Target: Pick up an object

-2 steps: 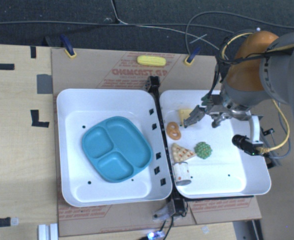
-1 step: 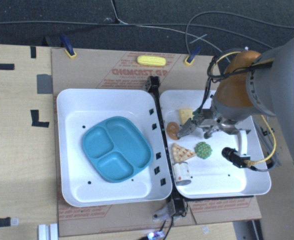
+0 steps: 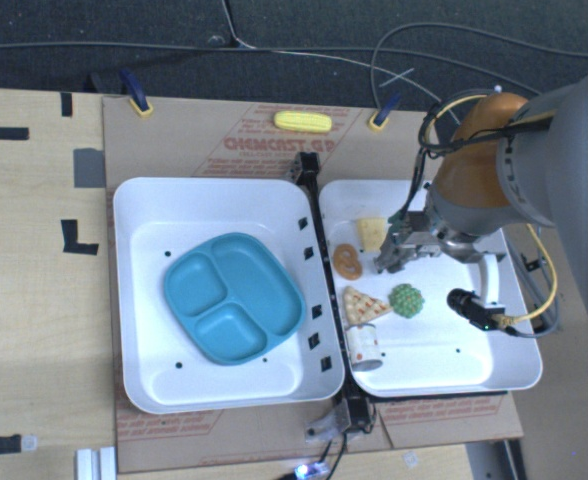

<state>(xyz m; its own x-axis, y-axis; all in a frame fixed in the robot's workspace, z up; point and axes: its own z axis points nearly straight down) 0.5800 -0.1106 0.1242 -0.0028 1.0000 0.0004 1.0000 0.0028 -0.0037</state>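
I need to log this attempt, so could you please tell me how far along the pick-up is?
Nothing looks picked up yet. The gripper hangs low over the right bin, among the toy foods; whether it grips anything cannot be told. The yellow block, round cookie, pizza slice, green broccoli and small can all lie on the bin floor. Left to do: close on one item and lift it.

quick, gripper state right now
Gripper: cannot be told; it hangs over the right bin near the yellow block, with nothing seen between it.
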